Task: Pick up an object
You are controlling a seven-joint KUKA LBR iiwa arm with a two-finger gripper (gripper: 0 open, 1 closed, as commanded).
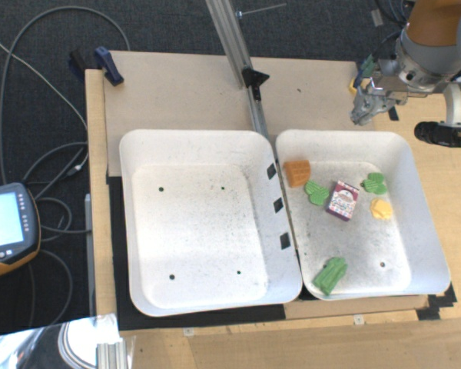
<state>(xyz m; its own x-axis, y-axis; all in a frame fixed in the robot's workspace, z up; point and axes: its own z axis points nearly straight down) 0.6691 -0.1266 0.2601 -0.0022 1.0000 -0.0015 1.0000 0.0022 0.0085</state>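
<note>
Bench edge [215, 75] beyond hand [363, 114]

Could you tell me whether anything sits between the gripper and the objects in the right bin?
Nothing visible does. The gripper hangs above the bench just beyond the far rim of the right bin. The orange block, small box and green pieces lie uncovered on its floor, open from above.
</note>
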